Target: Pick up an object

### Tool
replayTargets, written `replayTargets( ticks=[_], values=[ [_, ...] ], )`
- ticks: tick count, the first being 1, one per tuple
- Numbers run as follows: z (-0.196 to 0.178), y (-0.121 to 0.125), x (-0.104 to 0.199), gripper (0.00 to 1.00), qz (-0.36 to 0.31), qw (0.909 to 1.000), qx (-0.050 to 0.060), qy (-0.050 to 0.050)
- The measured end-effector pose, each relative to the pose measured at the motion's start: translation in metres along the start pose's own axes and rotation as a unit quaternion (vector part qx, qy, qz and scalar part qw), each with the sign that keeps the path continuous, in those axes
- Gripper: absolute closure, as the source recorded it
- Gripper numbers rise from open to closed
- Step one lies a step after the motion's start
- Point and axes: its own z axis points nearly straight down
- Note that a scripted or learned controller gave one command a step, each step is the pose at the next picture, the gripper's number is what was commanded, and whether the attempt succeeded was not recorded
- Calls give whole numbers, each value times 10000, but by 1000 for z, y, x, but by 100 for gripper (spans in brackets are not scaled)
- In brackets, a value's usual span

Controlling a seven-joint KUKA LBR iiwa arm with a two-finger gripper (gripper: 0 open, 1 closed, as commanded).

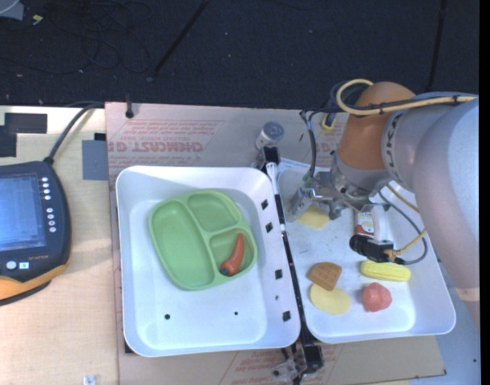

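My gripper (323,204) hangs low over the upper left part of the right bin (425,315). A pale yellow piece (313,218) lies on the bin floor right beneath it, partly covered by the gripper. Whether the gripper touches it I cannot tell. Further forward in the same bin lie a brown waffle-like piece (325,275), a round yellow piece (330,300), a pink-red piece (377,297) and a yellow corn cob (386,272).
The left bin (148,311) holds a green divided plate (180,239) with an orange-red sausage-shaped piece (234,255) in its lower right compartment. The arm covers the right bin's far right side. A tablet (20,223) lies left of the bins.
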Motion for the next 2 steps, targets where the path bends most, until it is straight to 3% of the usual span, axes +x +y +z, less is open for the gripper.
replayTargets(
  ticks=[1, 2],
  values=[
    [-1, -1, -63, 0, 15, 10000, 2, -6],
    [-1, -1, -68, 0, 2, 10000, 1, -4]
  ],
)
